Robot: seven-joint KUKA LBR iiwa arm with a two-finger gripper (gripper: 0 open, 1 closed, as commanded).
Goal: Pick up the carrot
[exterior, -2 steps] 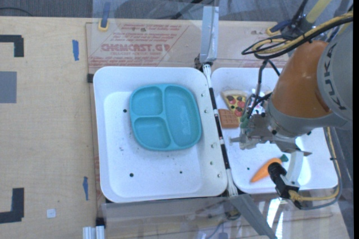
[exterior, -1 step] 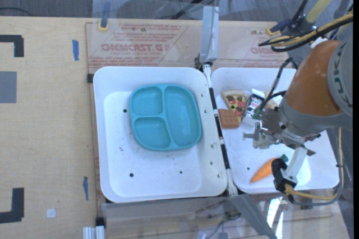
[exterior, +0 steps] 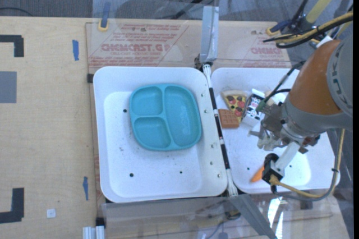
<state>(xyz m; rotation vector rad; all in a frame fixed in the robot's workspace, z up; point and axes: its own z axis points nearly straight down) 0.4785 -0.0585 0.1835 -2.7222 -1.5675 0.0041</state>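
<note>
The carrot (exterior: 257, 175) is a small orange piece lying near the front left corner of the right bin (exterior: 247, 76), with part of it hidden behind the robot's own hardware. My gripper (exterior: 265, 138) hangs over the middle of the right bin, a short way behind and above the carrot. The grey wrist and orange band cover it from the right.
A toy pizza slice (exterior: 235, 101), a brown waffle-like square (exterior: 228, 118) and a small black-and-white item (exterior: 255, 105) lie at the back left of the right bin. A teal divided plate (exterior: 166, 117) sits in the left bin (exterior: 112, 137). The bins' shared wall runs just left of the carrot.
</note>
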